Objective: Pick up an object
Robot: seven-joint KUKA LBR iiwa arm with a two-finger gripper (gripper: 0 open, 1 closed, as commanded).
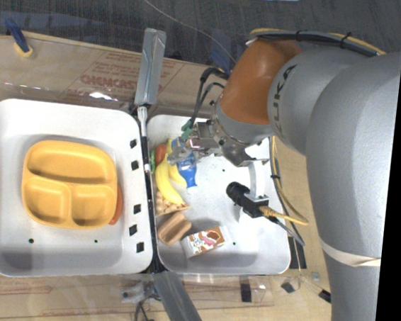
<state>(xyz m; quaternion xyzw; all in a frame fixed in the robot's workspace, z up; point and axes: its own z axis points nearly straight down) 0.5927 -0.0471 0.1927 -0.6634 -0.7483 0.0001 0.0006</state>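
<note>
Here, arm: grey KUKA arm (321, 98) reaching over right shallow white bin (276, 253).
Gripper (188, 142): above yellow banana (167, 183); finger state unclear.
Left white bin (6, 243): yellow divided plastic tray (70, 183).

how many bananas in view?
1. The banana lies at the left side of the right bin, beside the divider, just below the gripper. The arm covers the bin's upper right, so more may be hidden there.

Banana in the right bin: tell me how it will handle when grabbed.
The banana is curved and smooth, so it may pivot or slip in a narrow pinch. It looks like a light toy. Lying against the bin wall among other items, it leaves little room.
</note>
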